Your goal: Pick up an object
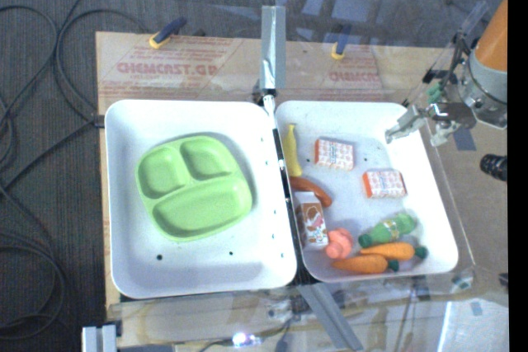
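The right bin (437,177) holds the objects. Among them are a yellow banana (290,148), a red sausage (313,190), two red-and-white packets (334,152) (384,183) and a small brown-and-white carton (311,223). A pink toy (338,243), two carrots (388,251) (361,264) and a green bottle (394,227) lie near the front. My gripper (418,128) hangs above the bin's far right corner, open, with nothing between its fingers. It is up and to the right of the nearer packet.
The left bin (124,243) carries a green divided plate (195,185). A metal post (271,53) rises behind the seam between the bins. Yellow clamps (165,32) (338,48) sit on the board's far edge. Cables lie on the floor to the left.
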Controlling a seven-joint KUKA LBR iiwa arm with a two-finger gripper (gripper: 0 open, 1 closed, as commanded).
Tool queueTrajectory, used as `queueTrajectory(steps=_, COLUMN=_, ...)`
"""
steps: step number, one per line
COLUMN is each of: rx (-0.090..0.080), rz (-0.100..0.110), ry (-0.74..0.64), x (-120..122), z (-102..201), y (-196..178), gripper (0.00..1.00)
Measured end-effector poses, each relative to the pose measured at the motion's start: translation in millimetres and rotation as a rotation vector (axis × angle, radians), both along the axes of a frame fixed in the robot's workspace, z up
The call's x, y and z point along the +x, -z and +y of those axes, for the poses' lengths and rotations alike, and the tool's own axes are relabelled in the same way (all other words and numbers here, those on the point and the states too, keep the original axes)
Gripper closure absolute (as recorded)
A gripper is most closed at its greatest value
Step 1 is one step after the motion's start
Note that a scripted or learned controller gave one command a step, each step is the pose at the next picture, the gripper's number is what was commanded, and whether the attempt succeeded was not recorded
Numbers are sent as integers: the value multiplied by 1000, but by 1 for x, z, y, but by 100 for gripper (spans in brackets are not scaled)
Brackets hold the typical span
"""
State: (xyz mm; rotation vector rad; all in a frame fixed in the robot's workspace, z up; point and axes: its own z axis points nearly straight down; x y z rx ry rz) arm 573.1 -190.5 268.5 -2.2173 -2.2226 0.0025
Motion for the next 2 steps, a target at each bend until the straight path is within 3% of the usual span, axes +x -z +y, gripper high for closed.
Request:
queueTrajectory(steps=1, rx=-4, rz=-2, ry=218, x=-31, z=-28, y=-63, gripper=0)
queueTrajectory(steps=2, rx=1, rz=1, ry=102, x=-31, z=5, y=67, gripper=0)
